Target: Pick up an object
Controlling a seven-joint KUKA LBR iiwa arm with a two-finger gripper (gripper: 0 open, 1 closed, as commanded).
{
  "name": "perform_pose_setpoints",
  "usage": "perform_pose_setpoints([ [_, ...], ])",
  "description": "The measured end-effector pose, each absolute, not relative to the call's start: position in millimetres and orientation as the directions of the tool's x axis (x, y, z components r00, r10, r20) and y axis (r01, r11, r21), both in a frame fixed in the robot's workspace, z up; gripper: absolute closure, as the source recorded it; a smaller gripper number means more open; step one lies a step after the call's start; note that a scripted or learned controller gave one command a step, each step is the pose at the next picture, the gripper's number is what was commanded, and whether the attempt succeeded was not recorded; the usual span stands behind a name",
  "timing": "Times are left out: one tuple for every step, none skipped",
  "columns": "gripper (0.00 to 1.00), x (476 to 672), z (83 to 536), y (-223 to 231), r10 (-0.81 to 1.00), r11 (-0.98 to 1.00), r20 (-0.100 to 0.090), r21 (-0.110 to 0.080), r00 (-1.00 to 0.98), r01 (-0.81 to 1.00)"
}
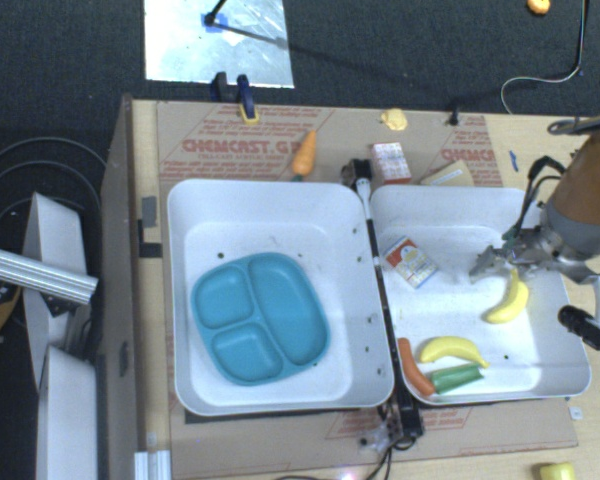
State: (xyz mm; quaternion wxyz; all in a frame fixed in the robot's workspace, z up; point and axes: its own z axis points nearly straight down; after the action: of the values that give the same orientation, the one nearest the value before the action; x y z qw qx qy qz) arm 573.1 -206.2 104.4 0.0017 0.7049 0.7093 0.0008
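Observation:
The right bin (540,383) holds several items. A small white and red carton (411,262) lies near its left wall. One yellow banana (508,302) lies toward the right side, and a second banana (452,349) sits near the front. Beside that one are a green pod-shaped piece (456,375) and an orange carrot (412,366). My gripper (491,261) reaches in from the right and hangs low in this bin. It is just above the upper tip of the right-hand banana and to the right of the carton. Nothing visibly sits in its grasp.
The left bin (195,213) holds a blue divided plate (260,316). Behind the bins, on the cardboard, lie an orange carrot (303,154), a small printed box (390,161) and a yellow lump (394,119). A black divider (376,268) separates the bins.

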Motion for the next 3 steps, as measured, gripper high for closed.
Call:
perform_pose_setpoints([
  [0.0, 609.5, 91.3, -177.4, 1.0, 0.009, 0.0, 0.004, -0.009, 1.0],
  [0.0, 648.7, 85.2, -133.2, 1.0, 0.009, 0.001, 0.006, -0.009, 1.0],
  [0.0, 668.1, 85.4, -85.7, 1.0, 0.009, 0.001, 0.005, -0.009, 1.0],
])
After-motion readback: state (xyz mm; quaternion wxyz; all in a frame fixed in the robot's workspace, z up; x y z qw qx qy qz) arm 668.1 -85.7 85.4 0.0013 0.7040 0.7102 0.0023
